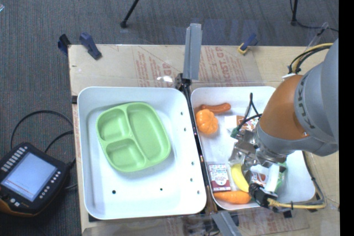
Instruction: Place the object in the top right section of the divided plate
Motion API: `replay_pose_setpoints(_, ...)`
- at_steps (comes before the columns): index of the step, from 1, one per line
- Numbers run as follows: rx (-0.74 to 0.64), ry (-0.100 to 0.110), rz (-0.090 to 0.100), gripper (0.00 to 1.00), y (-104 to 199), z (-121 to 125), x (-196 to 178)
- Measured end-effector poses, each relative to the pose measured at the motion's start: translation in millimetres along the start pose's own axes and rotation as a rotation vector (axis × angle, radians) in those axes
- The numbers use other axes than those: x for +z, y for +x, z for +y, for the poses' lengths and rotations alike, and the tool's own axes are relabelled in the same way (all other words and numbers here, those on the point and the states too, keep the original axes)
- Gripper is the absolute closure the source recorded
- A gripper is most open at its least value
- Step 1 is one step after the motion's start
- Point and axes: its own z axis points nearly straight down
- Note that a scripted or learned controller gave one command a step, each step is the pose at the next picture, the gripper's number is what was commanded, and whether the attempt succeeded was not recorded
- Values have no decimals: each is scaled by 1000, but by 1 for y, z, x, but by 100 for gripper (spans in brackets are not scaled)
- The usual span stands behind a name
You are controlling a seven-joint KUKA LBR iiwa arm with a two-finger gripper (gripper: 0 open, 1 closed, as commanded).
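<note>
A light green divided plate [166, 143] lies in the left white bin [94, 185], with two small sections on its left and one long section on its right. My gripper [246, 167] hangs low over the right white bin [307, 181], below the orange-banded wrist. It is just above a yellow banana-like piece [238, 177], beside a small red box [219, 175] and an orange carrot [232, 197]. The arm's body hides the gripper's tips and part of the bin floor.
An orange round fruit [207, 121] and a reddish sausage [215, 108] lie at the back left of the right bin. A white and green packet [270, 176] sits under the wrist. A grey post [192, 52] stands between the bins at the back.
</note>
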Motion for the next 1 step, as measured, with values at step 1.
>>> replay_pose_setpoints(1,81,-19,-9,100,104,10,-2)
